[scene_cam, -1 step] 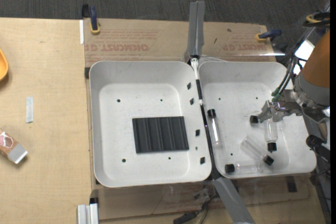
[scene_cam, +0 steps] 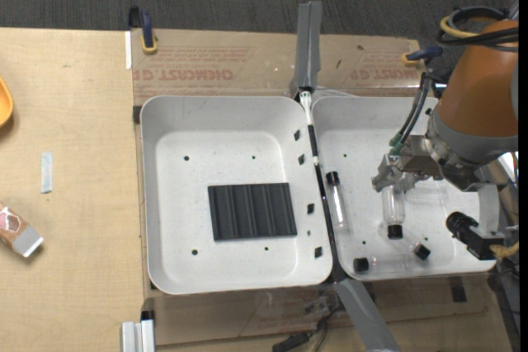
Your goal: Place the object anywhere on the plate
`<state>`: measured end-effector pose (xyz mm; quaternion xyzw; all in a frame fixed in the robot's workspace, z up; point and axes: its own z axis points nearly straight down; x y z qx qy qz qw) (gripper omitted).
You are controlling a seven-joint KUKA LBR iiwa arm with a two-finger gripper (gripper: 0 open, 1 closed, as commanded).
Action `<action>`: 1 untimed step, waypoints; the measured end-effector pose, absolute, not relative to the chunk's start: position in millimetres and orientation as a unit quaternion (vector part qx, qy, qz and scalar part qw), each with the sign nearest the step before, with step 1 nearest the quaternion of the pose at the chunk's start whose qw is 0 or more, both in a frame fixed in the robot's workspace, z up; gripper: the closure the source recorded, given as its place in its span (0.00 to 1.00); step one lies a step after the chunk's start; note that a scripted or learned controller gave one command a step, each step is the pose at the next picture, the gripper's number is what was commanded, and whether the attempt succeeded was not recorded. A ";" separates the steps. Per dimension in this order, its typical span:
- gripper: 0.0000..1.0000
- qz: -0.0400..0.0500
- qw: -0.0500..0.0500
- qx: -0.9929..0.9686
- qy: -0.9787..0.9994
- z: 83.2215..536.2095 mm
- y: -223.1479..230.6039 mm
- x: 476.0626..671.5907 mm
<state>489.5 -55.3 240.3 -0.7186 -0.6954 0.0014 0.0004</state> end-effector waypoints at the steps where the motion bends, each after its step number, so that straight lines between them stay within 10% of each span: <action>1: 1.00 0.003 0.001 -0.795 -0.607 189.9 16.3 477.5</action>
